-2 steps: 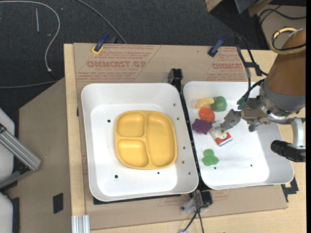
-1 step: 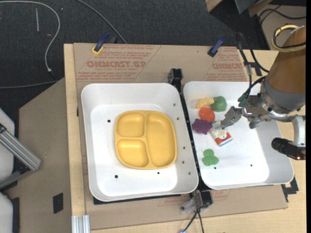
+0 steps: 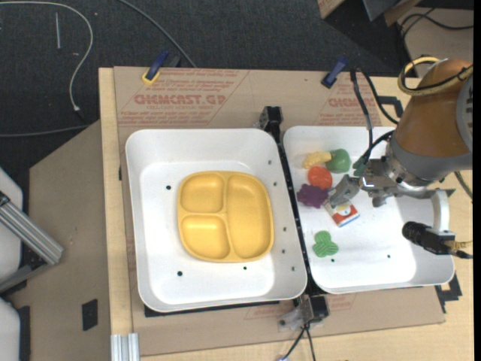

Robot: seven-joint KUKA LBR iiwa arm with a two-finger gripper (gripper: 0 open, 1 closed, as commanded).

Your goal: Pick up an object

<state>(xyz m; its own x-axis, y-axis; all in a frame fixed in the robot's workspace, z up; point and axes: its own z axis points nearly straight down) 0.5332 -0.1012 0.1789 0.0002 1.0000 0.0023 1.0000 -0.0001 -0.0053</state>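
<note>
Jaws on the gripper (image 3: 344, 194) look slightly spread, tips pointing down-left, sitting right above a small red-and-white box (image 3: 346, 216) in the right bin (image 3: 376, 273). Can't honestly say whether the tips touch the box or just hang over it, but nothing is visibly pinched between them. Close around it are the rest of the toys: a purple piece (image 3: 310, 195) just left of the fingertips, a red-orange ball (image 3: 320, 177) above that, then a yellow piece (image 3: 316, 159) and a green one (image 3: 340, 159) side by side near the bin's far wall. Another green piece (image 3: 325, 244) lies on its own below the box. The arm (image 3: 432, 130) comes in from the right, orange band up top. Over in the left bin (image 3: 150, 201) sits a yellow divided plate (image 3: 225, 216), three compartments, roughly centred.
</note>
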